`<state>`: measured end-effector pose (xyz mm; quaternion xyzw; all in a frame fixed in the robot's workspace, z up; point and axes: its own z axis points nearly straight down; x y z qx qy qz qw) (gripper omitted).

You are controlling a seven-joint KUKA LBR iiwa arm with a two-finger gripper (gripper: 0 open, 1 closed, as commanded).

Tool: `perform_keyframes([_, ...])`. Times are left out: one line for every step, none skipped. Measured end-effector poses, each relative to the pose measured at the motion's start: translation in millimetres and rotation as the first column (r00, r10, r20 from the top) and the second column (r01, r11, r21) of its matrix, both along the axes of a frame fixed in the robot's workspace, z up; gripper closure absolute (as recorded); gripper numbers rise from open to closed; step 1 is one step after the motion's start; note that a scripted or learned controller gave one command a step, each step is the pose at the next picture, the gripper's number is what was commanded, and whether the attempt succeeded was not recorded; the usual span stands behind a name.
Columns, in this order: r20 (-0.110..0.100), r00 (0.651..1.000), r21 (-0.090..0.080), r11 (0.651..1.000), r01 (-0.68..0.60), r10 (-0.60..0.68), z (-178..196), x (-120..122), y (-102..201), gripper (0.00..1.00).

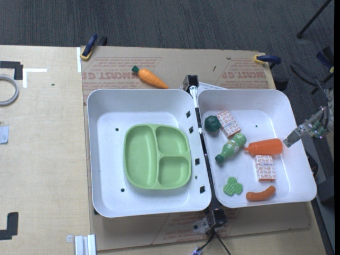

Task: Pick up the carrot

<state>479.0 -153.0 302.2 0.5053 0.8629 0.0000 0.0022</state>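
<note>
Scanning from the far left, you see a bare tabletop (42, 158) with black tape marks, well away from the jaws (293, 138). Next comes the left bin (106, 195), holding a green divided plate (158, 156); nothing in it concerns you.

Above that bin, lying on the cardboard sheet (239, 73) outside both bins, is the carrot (151, 77), orange with its green top pointing left. It sits far to the left of the jaws and further up the tabletop, with the whole right bin (287, 102) between them.

In the right bin you have a dark green ball (212, 123), two small red-and-white cartons (229, 123), a green bottle (231, 148), an orange bottle (265, 146), a green leafy piece (232, 187) and a sausage (261, 194). The orange bottle is nearest the jaws, just to their left.

The jaws hang at the right bin's right rim. You cannot tell from here whether they are wide or narrow, and nothing shows between them.

Judging by this, the pick has not begun: the carrot lies untouched, and the reach, the descent, the closing and the lift are all left.
</note>
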Motion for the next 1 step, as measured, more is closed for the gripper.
perform_keyframes([-0.003, 0.997, 0.002, 0.997, 0.083, -0.083, -110.4, -1.0, 45.1, 1.00])
